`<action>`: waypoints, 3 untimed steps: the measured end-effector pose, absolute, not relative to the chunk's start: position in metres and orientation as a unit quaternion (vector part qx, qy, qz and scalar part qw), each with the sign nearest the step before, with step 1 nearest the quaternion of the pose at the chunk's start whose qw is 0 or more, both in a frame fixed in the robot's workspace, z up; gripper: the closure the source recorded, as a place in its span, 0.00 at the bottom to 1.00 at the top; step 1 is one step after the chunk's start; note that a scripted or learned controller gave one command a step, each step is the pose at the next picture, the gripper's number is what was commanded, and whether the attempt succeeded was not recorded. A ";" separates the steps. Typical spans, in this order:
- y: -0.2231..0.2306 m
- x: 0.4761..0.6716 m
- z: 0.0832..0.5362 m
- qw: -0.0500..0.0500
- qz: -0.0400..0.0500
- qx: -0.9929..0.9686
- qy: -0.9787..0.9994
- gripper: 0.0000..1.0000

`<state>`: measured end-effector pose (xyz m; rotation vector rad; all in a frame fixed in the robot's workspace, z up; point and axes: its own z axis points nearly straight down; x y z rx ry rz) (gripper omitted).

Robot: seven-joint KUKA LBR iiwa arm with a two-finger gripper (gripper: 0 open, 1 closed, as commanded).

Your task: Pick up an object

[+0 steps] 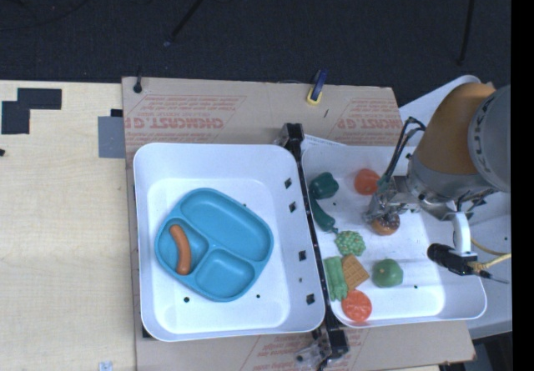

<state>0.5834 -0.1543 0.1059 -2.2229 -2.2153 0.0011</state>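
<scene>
My gripper [382,213] is down in the right bin [417,304], near its middle. Its tip sits right over a small orange-brown object [386,227], which peeks out just below it. An orange-red ball [365,182] lies just up and left of the gripper. Other toy foods lie around it: a dark green piece [324,186], a bumpy light green piece [350,242], a green round fruit [386,273], a tan waffle-like square [355,270], a long green vegetable [334,278] and a red round fruit [356,306].
The left bin [158,169] holds a blue divided plate [242,232] with an orange sausage [179,248] in its left compartment. A black divider [302,219] runs between the bins. The arm's orange band [450,132] hangs over the right bin's far right.
</scene>
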 end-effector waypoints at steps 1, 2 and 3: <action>-0.152 0.584 0.169 -0.001 -0.001 -0.707 -0.707 1.00; -0.153 0.585 0.222 -0.001 -0.001 -0.707 -0.707 1.00; -0.100 0.573 0.218 0.002 0.000 -0.706 -0.708 1.00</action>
